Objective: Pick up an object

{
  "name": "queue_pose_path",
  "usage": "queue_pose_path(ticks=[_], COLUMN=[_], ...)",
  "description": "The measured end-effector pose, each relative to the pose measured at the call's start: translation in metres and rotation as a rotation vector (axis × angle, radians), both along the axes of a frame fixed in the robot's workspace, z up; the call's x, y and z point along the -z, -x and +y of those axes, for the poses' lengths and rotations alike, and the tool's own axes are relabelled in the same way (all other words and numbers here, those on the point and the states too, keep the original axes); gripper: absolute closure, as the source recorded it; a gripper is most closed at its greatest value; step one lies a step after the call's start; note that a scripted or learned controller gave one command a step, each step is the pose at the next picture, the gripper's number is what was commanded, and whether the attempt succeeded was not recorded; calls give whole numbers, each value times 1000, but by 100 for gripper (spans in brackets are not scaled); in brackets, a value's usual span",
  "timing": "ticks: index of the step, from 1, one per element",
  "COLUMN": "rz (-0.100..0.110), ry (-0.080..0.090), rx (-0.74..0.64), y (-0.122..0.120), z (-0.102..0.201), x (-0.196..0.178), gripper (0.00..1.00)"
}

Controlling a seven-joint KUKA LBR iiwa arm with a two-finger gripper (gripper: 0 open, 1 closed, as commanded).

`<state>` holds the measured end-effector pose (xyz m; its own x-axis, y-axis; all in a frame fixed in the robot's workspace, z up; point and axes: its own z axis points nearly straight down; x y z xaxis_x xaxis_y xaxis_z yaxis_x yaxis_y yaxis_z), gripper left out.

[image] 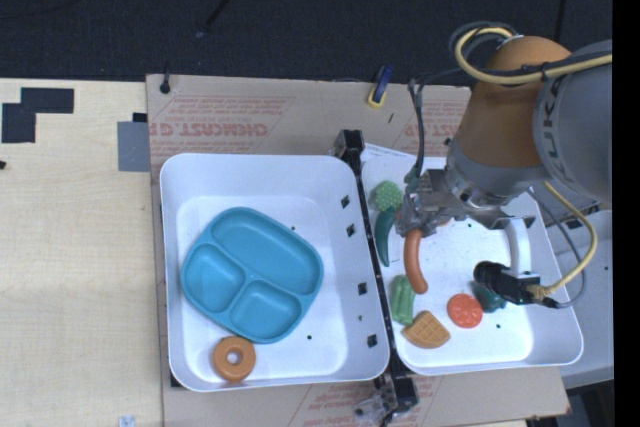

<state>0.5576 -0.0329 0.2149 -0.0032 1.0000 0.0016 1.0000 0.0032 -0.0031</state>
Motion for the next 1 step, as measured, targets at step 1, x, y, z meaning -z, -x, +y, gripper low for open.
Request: queue_pose_path(ticks=[1], rz=[0], ry=[1], rx=[3], y=[-4], z=[4], x=[-8], gripper=[100])
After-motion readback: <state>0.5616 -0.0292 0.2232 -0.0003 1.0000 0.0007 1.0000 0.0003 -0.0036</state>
